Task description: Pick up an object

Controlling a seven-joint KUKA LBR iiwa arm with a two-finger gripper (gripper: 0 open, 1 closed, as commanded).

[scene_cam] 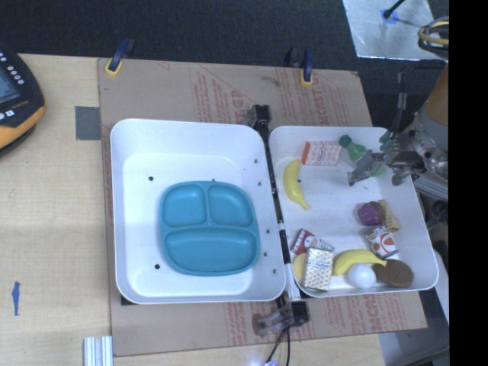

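**Gripper poised over a crowded right bin**

The gripper (pixel 379 166) is seen at the upper right of the right bin (pixel 335 197), its two dark fingers spread apart with nothing held between them. A green object (pixel 354 147) lies just beside the left finger, and a red-and-white packet (pixel 321 153) is found to its left. A yellow banana (pixel 295 184) is laid near the bin's left wall, its long axis running roughly top to bottom, curved. Below the gripper a purple item (pixel 371 213) is set against a tan piece. The lower edge is crowded: small cartons (pixel 381 242), a second banana (pixel 357 259), a white ball (pixel 361 277), a brown disc (pixel 394 273) and a packet (pixel 318 268) are pressed together. A blue divided plate (pixel 209 228) is placed in the left bin (pixel 137 166). Both bins are carried on a cardboard sheet (pixel 229 90) clamped to a wooden bench (pixel 46 227).
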